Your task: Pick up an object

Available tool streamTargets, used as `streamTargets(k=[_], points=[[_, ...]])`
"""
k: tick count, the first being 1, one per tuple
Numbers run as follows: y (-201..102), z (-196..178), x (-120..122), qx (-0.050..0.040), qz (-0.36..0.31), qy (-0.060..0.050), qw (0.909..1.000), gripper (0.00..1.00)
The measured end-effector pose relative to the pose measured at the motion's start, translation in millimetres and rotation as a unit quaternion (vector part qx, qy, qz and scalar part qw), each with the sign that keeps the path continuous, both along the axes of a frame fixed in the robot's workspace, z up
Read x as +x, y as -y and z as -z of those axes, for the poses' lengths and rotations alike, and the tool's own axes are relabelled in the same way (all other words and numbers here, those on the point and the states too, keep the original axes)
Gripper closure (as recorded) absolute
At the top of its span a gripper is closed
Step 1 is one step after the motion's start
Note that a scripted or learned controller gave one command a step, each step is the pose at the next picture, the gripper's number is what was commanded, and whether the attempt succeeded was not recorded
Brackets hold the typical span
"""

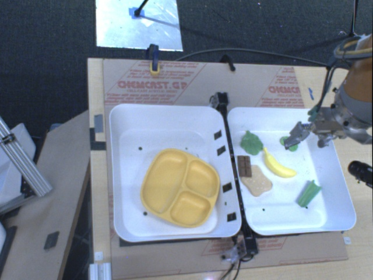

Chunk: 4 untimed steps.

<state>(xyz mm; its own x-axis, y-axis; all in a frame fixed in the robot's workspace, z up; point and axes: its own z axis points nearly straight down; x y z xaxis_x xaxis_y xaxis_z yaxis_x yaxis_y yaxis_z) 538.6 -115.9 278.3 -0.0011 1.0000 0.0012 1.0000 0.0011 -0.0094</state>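
Observation:
My gripper hangs over the far right part of the right bin, open, with nothing between its fingers. Its left finger is right beside a small green piece that it partly hides. To the left lie a green leafy toy and a yellow banana. Nearer the divider are a brown chocolate bar and a tan slice of toast. A green wedge-shaped piece lies toward the bin's front right.
The left bin holds a yellow divided plate. A black clip strip runs along the wall between the bins. A metal rail stands at the far left, off the bench.

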Motion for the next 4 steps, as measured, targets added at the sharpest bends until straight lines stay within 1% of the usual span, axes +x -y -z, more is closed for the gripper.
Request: streamTargets(k=[1, 2, 3, 4], points=[[0, -6, 2, -0.0007, -0.001, 0.006, 1.0, 0.0], [5, 54, 6, -0.0004, 0.0, 0.004, 1.0, 0.0], [9, 97, 4, -0.0004, 0.0, 0.004, 1.0, 0.0], [14, 156, -4, -0.0002, 0.0, 0.003, 1.0, 0.0]])
